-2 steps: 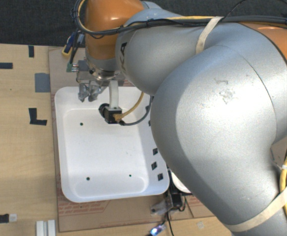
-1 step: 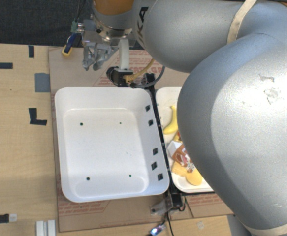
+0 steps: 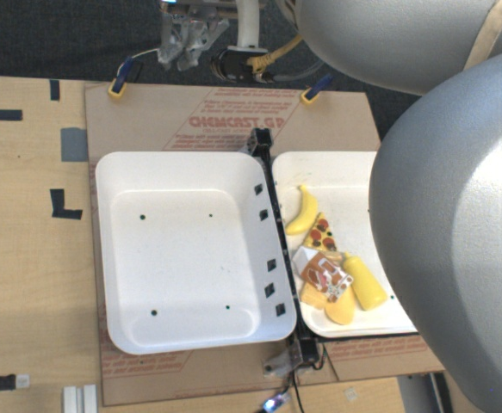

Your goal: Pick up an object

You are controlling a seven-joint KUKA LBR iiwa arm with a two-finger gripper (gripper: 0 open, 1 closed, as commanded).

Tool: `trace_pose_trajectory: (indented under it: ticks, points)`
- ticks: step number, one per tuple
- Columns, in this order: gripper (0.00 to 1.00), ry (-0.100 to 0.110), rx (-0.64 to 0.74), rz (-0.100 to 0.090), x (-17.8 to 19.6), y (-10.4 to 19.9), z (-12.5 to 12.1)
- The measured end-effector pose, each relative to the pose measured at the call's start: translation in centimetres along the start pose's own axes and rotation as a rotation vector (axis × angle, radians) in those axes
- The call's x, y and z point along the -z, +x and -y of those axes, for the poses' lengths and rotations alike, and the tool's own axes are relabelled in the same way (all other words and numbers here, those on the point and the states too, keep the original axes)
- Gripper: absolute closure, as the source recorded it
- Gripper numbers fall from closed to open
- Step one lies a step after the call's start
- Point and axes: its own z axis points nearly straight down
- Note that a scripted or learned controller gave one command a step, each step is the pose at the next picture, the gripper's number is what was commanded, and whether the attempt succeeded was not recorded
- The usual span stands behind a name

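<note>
Grey arm links (image 3: pixel 457 231), lying closest to the lens, are seen filling the right of the view and hiding the right part of the right bin (image 3: pixel 354 166). The claw (image 3: pixel 189 37) is seen high at the far edge of the table (image 3: pixel 27 231), beyond the cardboard sheet (image 3: pixel 233 119) and well apart from both bins; whether it is open or closed cannot be told, and nothing is seen held in it.

The task's candidates are gathered in the right bin, near its left wall: a banana (image 3: pixel 302 210) toward the far side, a spotted red-and-yellow item (image 3: pixel 321 231) just beside it, a wrapped red-and-white packet (image 3: pixel 323 273) at the middle, a yellow cylinder (image 3: pixel 364 284) and an orange piece (image 3: pixel 338 311) toward the near edge. No objects are seen in the left bin (image 3: pixel 182 248).

The step in hand is judged to be the approach. The banana is best chosen, since it lies somewhat clear of the cluster. The claw should be brought over it, aligned across its narrow width, and lowered without the divider wall being struck.
</note>
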Motion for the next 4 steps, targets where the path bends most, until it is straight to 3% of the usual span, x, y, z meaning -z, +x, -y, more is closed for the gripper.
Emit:
trace_pose_trajectory:
  ticks: [2,3,4]
  points:
    - [1.0,0.013,-0.001,0.003,4.9,0.0,8.1]
    - [1.0,0.012,0.001,0.003,9.3,0.1,14.0]
    - [1.0,0.031,-0.003,0.013,-8.9,-0.1,16.5]
